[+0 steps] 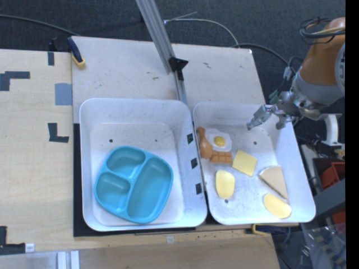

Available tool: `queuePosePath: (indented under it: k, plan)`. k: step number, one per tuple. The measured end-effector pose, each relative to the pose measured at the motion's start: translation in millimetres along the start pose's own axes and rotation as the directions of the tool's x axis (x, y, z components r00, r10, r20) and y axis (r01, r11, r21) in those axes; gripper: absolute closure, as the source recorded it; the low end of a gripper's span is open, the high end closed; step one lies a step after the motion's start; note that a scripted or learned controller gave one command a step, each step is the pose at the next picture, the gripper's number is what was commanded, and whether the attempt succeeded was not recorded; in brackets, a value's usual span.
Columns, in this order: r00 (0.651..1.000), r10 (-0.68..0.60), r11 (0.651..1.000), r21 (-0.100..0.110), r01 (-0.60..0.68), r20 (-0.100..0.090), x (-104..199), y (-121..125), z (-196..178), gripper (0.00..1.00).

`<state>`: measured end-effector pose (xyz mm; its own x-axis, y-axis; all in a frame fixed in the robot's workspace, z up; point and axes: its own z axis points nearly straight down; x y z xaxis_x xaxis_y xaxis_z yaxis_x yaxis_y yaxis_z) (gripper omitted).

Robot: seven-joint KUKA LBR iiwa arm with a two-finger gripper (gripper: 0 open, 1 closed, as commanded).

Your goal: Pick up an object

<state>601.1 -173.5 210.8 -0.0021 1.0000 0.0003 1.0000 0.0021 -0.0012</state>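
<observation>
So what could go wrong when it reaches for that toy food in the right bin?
The pieces lie crowded: the fried egg touches the brown waffle piece, with the yellow square close by, so the gripper might nudge neighbours or catch two at once. The flat wedge and yellow oval sit near the right bin's wall, leaving little room. Flat pieces may simply slip away.

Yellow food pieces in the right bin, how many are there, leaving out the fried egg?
3: a square cheese slice mid-bin, an oval piece toward the near left, and another oval in the near right corner. None looks hidden.
</observation>
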Motion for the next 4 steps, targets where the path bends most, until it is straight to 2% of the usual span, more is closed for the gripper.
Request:
queuePosePath:
  k: [1,2,3,4]
  plan:
    - [1.0,0.003,1.0,-0.007,-0.003,0.004,-36.3,-1.7,-59.9,0.0]
    - [1.0,0.001,1.0,-0.002,-0.001,0.001,-36.3,-5.3,-64.7,0.0]
    - [1.0,0.0,1.0,-0.01,0.0,0.003,-36.8,-25.3,-213.2,0.0]
    - [1.0,-0.002,1.0,-0.007,0.002,0.002,-20.1,-9.1,-257.3,0.0]
